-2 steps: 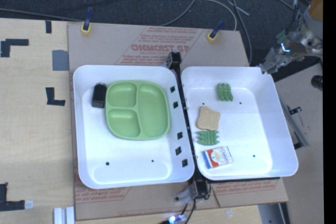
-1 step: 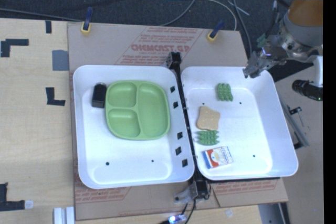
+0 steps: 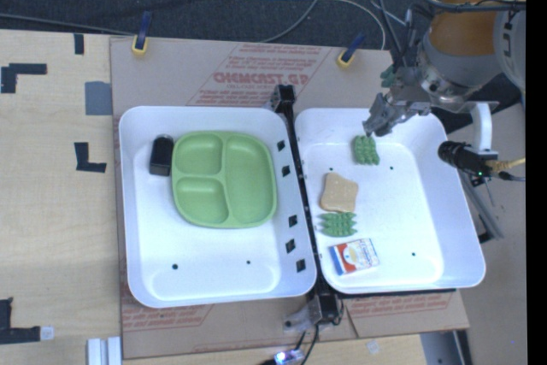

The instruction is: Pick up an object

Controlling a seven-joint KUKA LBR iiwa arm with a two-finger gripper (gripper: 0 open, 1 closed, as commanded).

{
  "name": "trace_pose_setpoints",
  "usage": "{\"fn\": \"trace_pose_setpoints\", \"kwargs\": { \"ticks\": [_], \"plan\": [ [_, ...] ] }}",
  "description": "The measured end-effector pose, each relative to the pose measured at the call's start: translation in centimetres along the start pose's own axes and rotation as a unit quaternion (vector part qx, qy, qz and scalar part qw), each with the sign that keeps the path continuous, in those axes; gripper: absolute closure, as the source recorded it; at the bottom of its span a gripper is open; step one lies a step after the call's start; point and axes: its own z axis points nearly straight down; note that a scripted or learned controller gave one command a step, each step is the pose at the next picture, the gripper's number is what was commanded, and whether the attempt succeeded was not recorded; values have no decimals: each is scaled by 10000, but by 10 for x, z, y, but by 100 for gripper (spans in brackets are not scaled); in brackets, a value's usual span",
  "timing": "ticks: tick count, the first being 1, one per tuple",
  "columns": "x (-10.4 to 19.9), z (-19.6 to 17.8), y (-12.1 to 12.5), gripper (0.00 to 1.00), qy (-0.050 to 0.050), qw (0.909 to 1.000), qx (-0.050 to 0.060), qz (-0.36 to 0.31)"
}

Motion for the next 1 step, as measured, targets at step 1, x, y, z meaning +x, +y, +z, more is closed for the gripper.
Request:
{"fn": "trace_pose_setpoints", "kwargs": {
  "ticks": [1],
  "plan": [
    [51, 22, -19, 100, -3, 10000, 10, 4]
  ]
}}
